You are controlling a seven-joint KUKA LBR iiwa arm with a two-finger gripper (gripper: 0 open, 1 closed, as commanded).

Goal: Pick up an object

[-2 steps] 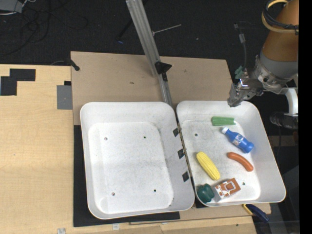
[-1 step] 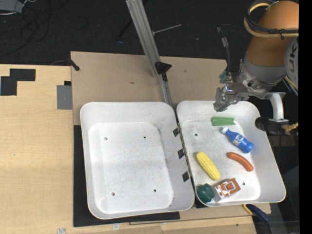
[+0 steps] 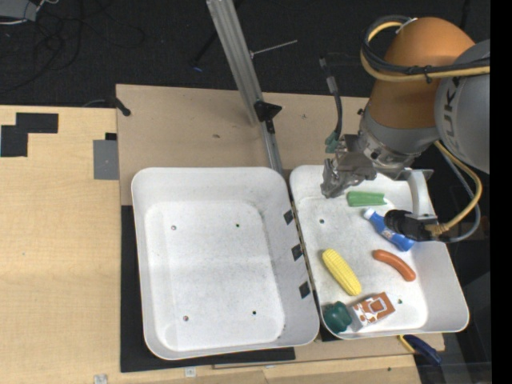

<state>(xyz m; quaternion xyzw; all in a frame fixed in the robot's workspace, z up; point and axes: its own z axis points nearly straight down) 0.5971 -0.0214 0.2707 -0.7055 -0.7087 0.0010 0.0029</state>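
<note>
A: Where is the gripper (image 3: 334, 184), and can you make out its state?

B: It hangs over the far left part of the right bin (image 3: 448, 310), close to the far rim. It is dark and foreshortened from this angle, so I cannot tell how it stands. Nothing shows as held in it.

A: What lies around it?

B: Just to its right is one green block (image 3: 367, 199); the two look near each other, but whether they touch I cannot say. Further right lies one blue and white tube (image 3: 389, 230) with a red band, partly under a black fitting on the arm's cable. Toward the near side are one orange-red sausage (image 3: 394, 264), one yellow corn cob (image 3: 342, 271), one dark green lump (image 3: 337, 317) in the near left corner, and one orange and white packet (image 3: 374, 309) just beside it. Six things in all.

A: Any writing to read?

B: The packet carries printing, but it is too small to read. Grey letters on the arm are cut off at the edge.

A: And open room?

B: The right bin has bare floor between the gripper and the corn cob, along its left wall. The left bin (image 3: 152, 214) shows bare white floor across. The two bins meet along one shared edge with black clips. A metal rail (image 3: 240, 62) slants up from that seam on the desk (image 3: 48, 238).
</note>
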